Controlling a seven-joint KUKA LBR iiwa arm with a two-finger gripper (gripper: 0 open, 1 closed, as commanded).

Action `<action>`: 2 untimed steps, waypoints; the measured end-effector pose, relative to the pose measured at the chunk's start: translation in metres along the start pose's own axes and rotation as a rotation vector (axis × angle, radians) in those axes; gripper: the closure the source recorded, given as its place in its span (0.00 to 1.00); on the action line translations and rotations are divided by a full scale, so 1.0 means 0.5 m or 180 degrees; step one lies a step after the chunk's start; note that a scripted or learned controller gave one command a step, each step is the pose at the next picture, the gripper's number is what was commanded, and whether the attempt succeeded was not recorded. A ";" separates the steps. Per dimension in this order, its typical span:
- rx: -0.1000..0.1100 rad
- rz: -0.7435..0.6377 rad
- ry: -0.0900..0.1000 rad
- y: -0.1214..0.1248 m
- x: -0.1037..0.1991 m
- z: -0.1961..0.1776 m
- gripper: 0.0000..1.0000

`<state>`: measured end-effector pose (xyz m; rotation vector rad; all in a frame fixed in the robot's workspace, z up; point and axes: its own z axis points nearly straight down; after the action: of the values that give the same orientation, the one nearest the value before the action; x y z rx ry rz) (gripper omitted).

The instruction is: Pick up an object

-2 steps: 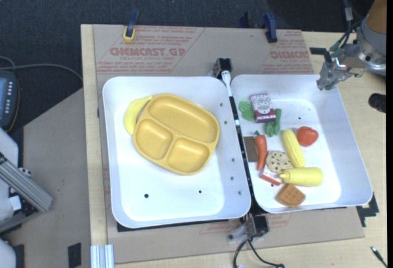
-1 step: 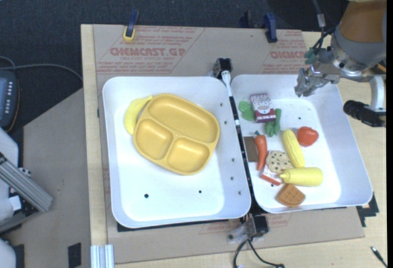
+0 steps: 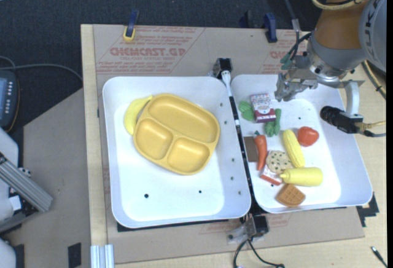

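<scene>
While the arm (image 3: 350, 21) reaches in from the right, we see its gripper (image 3: 287, 92) hanging over the upper part of the right bin (image 3: 350, 184), just beside the small red-and-white carton (image 3: 263, 106). We cannot tell how the tool is set, and nothing shows as gripped. The carton lies on green leafy pieces (image 3: 248, 110). Below it we find a carrot (image 3: 261, 150), a corn cob (image 3: 293, 147), a tomato (image 3: 307, 136), a cookie (image 3: 278, 162), a yellow bottle (image 3: 303, 176) and a waffle-like piece (image 3: 290, 196), all lying close together. The left bin (image 3: 153, 199) holds a yellow divided tray (image 3: 177, 133) that overlaps a yellow plate (image 3: 131, 115).
</scene>
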<state>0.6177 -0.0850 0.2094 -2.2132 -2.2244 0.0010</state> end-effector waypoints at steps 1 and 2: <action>-0.0007 -0.0002 0.0000 -0.018 0.102 -0.039 1.00; -0.0012 -0.0001 -0.0002 -0.007 0.188 -0.036 1.00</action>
<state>0.6139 0.0088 0.2276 -2.2152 -2.2269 -0.0022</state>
